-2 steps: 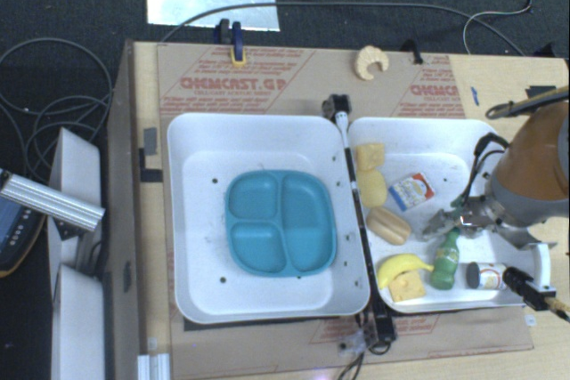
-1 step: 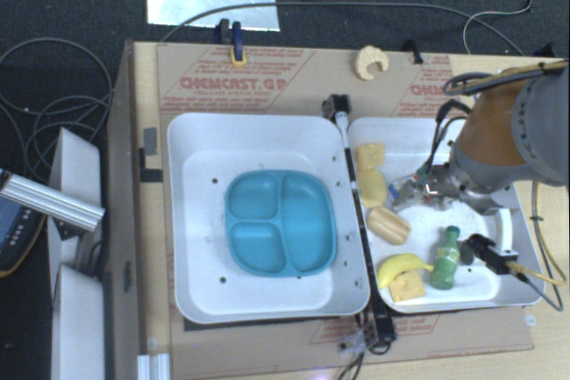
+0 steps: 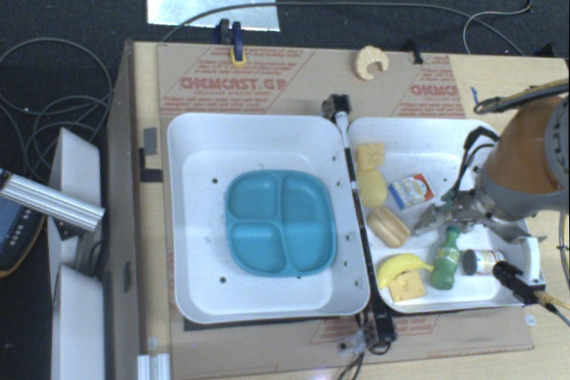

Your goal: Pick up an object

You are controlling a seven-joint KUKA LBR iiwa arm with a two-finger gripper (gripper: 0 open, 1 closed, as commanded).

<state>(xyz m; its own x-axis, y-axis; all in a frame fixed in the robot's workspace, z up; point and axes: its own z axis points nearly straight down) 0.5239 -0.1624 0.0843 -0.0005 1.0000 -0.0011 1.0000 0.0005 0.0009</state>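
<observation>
Fingers of the grey two-finger gripper (image 3: 443,215), whose opening cannot be told, should be centred over the green plastic bottle (image 3: 445,258) before being closed.

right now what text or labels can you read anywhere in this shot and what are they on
"CHEMCAST GP": red print on the brown board behind the left bin, repeated in part behind the right bin.
Small carton in the right bin: red and blue print, too small to read.
Green bottle: label too blurred to read.
Blue divided plate: no text.
</observation>
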